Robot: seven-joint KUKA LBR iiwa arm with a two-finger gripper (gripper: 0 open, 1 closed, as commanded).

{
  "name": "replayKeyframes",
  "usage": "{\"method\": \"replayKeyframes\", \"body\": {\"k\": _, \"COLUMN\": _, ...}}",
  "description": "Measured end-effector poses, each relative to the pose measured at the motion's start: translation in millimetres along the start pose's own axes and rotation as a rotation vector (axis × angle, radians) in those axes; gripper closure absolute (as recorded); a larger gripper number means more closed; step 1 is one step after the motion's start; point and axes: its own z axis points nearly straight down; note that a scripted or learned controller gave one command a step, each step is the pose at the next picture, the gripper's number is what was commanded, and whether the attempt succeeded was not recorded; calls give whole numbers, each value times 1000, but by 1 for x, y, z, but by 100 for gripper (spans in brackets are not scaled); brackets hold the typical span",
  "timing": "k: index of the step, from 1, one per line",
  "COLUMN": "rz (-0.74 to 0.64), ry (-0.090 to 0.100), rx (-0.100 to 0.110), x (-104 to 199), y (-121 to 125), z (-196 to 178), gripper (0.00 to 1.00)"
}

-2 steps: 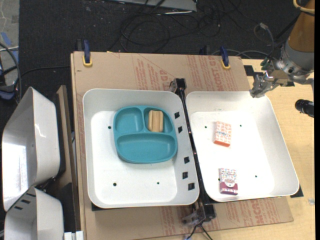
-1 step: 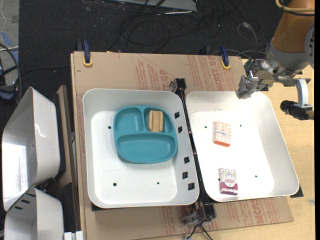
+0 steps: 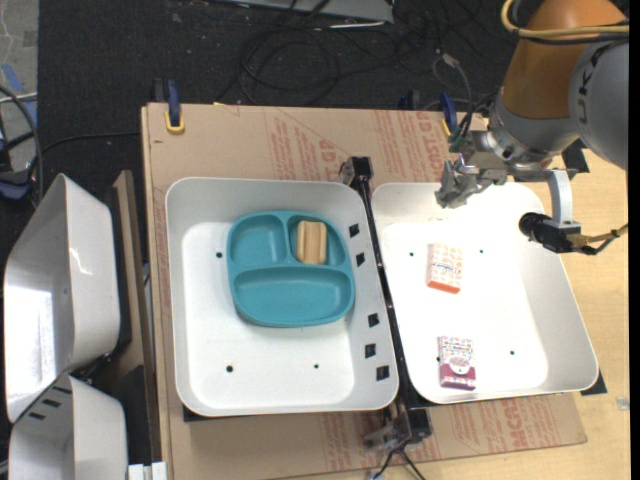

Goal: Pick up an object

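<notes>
My gripper [image 3: 455, 190] hangs over the far edge of the right bin [image 3: 560, 298], near its back left corner. An orange and white small box [image 3: 444, 267] lies in the right bin, a little in front of the gripper. A pink and white small box [image 3: 457, 362] lies nearer the bin's front edge. In the left bin [image 3: 200, 358] rests a teal divided plate [image 3: 290, 269] with a tan block [image 3: 312, 242] in its upper right compartment. Nothing shows between the fingers.
A black divider strip [image 3: 377, 298] runs between the two bins. White tubs [image 3: 55, 268] stand off the bench at the left. Cables lie on the dark floor behind the bench. A black fitting [image 3: 548, 229] of the arm hangs over the right bin's right side.
</notes>
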Motion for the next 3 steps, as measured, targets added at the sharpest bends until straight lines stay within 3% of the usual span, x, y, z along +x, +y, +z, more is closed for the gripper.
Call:
{"method": "replayKeyframes", "body": {"k": 1, "rz": 0, "ry": 0, "rx": 1, "x": 50, "y": -8, "z": 10, "gripper": 100}}
{"method": "replayKeyframes", "body": {"k": 3, "rz": -1, "ry": 0, "rx": -4, "x": 165, "y": -6, "z": -7, "gripper": 100}}
